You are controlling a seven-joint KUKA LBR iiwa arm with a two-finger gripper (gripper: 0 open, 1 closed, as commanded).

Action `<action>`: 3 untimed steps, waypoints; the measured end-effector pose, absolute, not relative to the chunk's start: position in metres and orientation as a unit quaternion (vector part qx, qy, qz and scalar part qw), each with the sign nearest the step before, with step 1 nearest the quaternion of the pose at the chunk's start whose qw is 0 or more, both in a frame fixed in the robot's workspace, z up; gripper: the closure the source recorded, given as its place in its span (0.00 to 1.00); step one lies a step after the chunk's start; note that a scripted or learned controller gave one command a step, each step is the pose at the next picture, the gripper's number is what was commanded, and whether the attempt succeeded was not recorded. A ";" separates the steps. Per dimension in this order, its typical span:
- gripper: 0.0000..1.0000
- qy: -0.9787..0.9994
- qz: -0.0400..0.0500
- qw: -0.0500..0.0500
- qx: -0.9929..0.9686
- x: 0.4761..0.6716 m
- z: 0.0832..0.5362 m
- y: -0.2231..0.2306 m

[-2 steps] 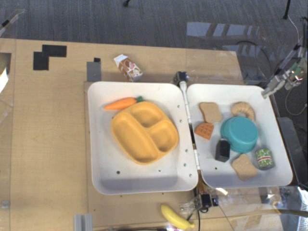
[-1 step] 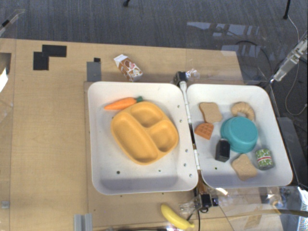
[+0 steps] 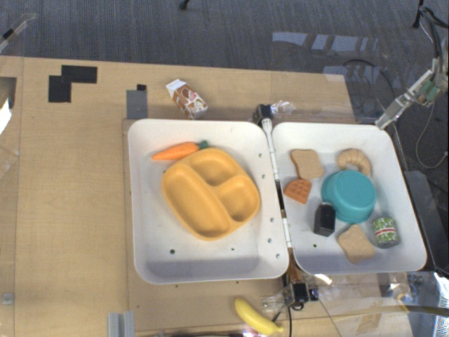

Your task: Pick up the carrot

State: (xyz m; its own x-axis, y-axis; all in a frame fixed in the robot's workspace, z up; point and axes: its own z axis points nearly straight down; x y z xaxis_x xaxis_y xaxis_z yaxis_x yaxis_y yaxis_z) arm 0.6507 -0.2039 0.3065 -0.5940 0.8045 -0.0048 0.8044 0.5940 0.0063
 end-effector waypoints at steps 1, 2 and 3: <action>0.00 0.940 0.001 0.014 0.341 0.665 0.453 -0.199; 0.00 0.970 0.000 0.010 0.242 0.659 0.468 -0.205; 1.00 0.970 0.001 0.020 0.240 0.661 0.484 -0.203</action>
